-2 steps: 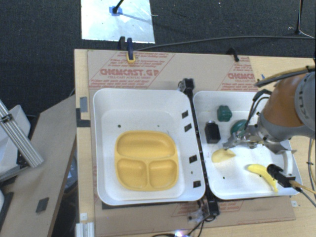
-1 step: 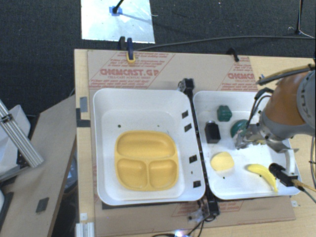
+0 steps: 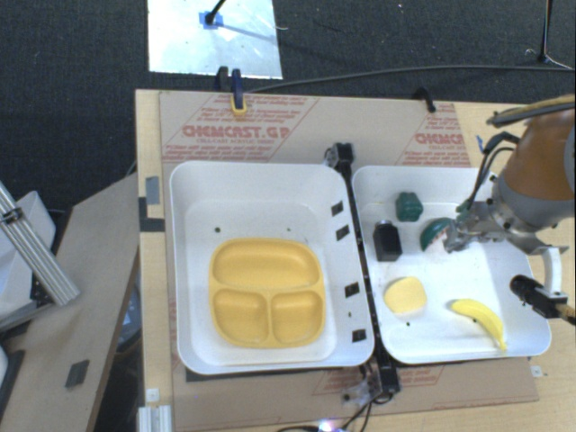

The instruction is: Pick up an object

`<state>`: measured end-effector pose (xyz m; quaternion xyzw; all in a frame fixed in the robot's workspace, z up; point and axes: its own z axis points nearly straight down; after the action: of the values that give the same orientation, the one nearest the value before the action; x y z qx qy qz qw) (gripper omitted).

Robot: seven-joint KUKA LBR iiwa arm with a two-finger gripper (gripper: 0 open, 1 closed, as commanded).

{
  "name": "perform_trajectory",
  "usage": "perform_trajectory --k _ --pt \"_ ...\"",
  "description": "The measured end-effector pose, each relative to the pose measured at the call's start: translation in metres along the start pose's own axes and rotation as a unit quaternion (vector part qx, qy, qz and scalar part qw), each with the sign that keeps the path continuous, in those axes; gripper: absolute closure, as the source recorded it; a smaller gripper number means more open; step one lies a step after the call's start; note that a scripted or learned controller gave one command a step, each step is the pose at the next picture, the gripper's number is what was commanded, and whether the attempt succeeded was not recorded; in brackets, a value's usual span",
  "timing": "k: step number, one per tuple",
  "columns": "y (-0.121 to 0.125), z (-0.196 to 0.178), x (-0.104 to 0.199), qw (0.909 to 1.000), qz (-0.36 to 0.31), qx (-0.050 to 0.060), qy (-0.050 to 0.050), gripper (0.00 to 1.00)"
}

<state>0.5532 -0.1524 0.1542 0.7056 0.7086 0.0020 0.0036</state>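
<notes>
The right bin (image 3: 517, 345) holds several objects. A dark green block (image 3: 409, 206) lies at its back, with a black box (image 3: 387, 240) in front of it near the divider. A pale yellow round piece (image 3: 405, 295) and a banana (image 3: 480, 320) lie toward the front. A teal curved piece (image 3: 436, 231) sits mid-bin. My gripper (image 3: 456, 238) reaches in from the right, low over the bin, its tip right beside the teal piece and touching or nearly touching its right side. I cannot make out whether anything is held.
The left bin (image 3: 193, 196) contains a yellow divided plate (image 3: 267, 292). A black-tabbed divider (image 3: 353, 259) runs between the bins. The grey and orange arm (image 3: 540, 174) covers the right bin's back right corner. A black part (image 3: 538, 297) overhangs the right rim.
</notes>
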Motion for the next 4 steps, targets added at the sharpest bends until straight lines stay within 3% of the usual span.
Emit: perform_trajectory --k 2,4 --pt "0.010 -0.109 -0.009 1.0000 -0.001 0.000 0.000 1.00" --pt "0.021 -0.098 0.092 1.0000 -0.003 0.003 0.002 1.00"
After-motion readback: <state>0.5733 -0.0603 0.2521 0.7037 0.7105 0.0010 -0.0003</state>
